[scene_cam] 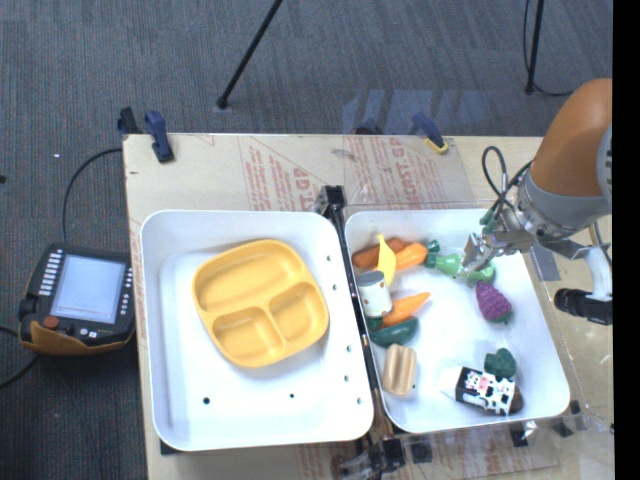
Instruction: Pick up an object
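Crowded toys around the purple grapes [493, 301] could snag the gripper [478, 255], whose spread I cannot tell, spoiling its grasp.

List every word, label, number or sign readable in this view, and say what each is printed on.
None can be read for certain.
Red printing on the cardboard sheet under the bins: upside down and faint, not legible.
Label on the small can in the right bin: too small to read.
Cow-patterned carton: black patches, no legible text.
Screen of the handheld pendant left of the bench: blurred.
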Available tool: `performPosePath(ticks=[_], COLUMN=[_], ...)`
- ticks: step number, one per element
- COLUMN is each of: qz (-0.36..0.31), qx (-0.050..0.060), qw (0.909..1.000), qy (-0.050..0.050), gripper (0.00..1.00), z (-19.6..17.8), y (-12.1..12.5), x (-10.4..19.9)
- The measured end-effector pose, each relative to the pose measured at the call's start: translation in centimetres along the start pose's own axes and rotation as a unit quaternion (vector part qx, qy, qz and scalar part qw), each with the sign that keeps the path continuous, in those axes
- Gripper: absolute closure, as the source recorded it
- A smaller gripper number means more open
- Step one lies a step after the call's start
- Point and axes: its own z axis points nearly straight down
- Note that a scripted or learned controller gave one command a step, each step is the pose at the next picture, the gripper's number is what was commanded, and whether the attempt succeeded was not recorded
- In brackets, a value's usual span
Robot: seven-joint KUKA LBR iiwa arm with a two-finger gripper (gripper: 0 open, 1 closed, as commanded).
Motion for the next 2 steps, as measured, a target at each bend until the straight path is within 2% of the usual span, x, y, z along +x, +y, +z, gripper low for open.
performPosePath(ticks=[1,2], qz=[-0.045,-0.110], qx=[-0.003,-0.002], qw=[0.9990,0.9939], qy=[-0.001,0.000], gripper=[1.00,1.00], z=[-2.2,-0.6], y=[-2.1,1.6], x=[-3.0,2.6])
